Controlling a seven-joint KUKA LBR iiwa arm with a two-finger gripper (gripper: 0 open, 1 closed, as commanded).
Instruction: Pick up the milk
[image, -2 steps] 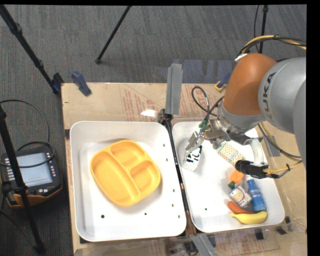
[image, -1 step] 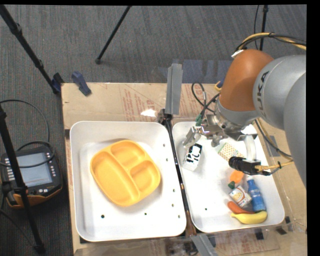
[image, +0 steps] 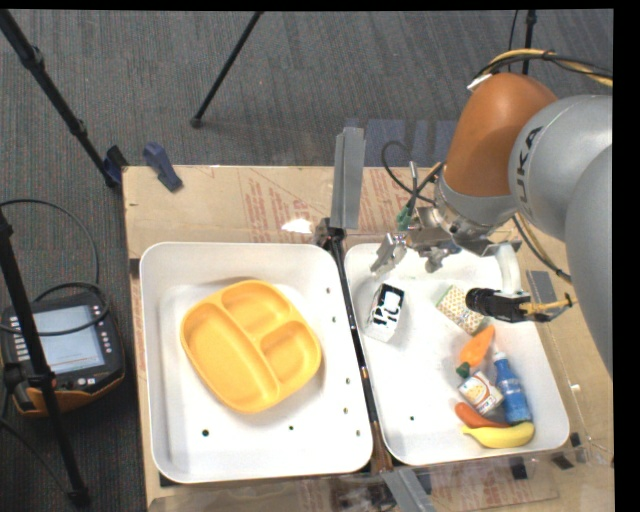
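two shallow white bins sat side by side on the bench. nearest in the right bin (image: 425, 400), at its near right corner, lay a banana (image: 498, 435), with a red thing (image: 468, 413) touching its far side; what it was could not be told. just beyond these a small printed box (image: 481, 392) stood against a blue bottle (image: 510, 390), which lay lengthwise along the right wall. a carrot (image: 476, 348) lay tilted just beyond the box, and farther on a patterned packet (image: 459, 308) lay at a slant.

the milk (image: 387, 312), a small white carton with black markings, lay in the left part of the right bin, close to the wall between the bins and well apart from the cluster on the right. nothing touched it.

the left bin (image: 200, 430) held a yellow divided tray (image: 250, 345), set at a slant near the middle.

the gripper (image: 406, 265) hung over the far end of the right bin, just beyond the milk, its two fingers spread apart with nothing between them. the grey arm (image: 560, 190) with its orange band reached in from the right behind it.

beyond the bins lay bare cardboard (image: 240, 200). off the bench to the left a handheld control screen (image: 60, 345) rested on the carpet.
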